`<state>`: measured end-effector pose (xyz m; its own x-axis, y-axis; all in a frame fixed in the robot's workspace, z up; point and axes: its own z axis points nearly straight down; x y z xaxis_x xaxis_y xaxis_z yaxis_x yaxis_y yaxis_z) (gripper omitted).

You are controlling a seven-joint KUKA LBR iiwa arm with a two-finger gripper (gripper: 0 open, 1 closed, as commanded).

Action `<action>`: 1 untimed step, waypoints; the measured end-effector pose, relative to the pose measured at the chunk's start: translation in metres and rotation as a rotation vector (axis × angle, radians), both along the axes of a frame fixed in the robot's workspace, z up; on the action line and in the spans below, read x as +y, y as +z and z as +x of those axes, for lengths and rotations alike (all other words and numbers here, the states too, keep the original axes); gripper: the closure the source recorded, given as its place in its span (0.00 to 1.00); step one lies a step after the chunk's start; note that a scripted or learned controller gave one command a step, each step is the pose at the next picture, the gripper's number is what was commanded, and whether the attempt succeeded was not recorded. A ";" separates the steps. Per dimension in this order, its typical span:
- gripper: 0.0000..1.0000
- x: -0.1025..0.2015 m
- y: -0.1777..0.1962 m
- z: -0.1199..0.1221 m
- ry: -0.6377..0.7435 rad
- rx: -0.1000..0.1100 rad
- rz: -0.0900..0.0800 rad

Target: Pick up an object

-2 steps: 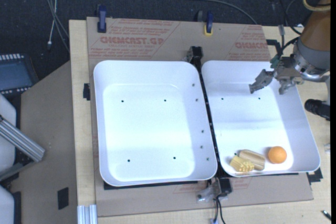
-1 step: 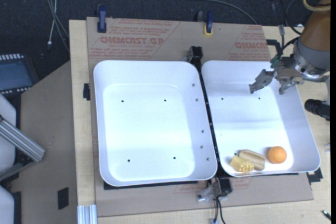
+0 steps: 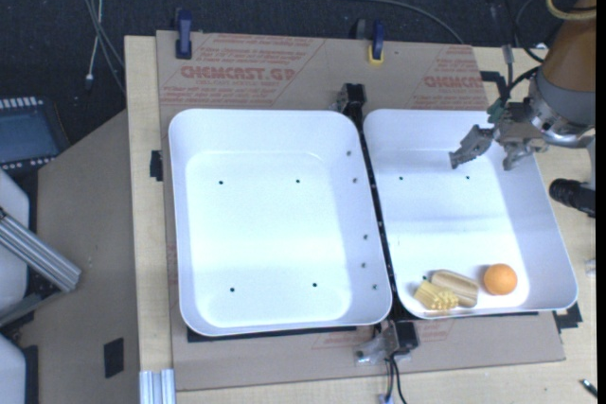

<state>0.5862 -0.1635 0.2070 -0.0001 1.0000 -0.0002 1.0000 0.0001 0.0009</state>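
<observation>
Gripper: the gripper [image 3: 492, 149] is seen over the upper part of the right bin [image 3: 530, 232], at about 1 o'clock from that bin's middle; its two fingers are spread apart and nothing is held between them.
Arm: the grey arm [image 3: 568, 99] with its orange band is seen entering at 3 o'clock of the view.
Objects: an orange ball [image 3: 500, 279], a tan oblong piece [image 3: 454, 281] and a small yellow corn-like piece [image 3: 436, 298] are gathered at 6 o'clock in the right bin, well apart from the gripper.
Grouping: the tan piece and the yellow piece are touching; the ball is set just beside them at their 3 o'clock.
Left bin: the left bin [image 3: 189, 232] is placed at 9 o'clock of the right bin, the two rims nearly touching.
Writing: red print is borne by the brown board [image 3: 256, 61] under the bins; it is shown reversed and blurred, and only something like "GEMCAST" can be made out.
Clamps: two blue clamps [image 3: 183, 31] are fixed at the board's 12 o'clock edge.
</observation>
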 end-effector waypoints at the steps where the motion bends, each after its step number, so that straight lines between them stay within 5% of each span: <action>1: 0.00 0.000 0.000 0.000 0.000 0.000 0.000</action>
<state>0.5862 -0.1635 0.2070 -0.0001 1.0000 -0.0002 1.0000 0.0001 0.0009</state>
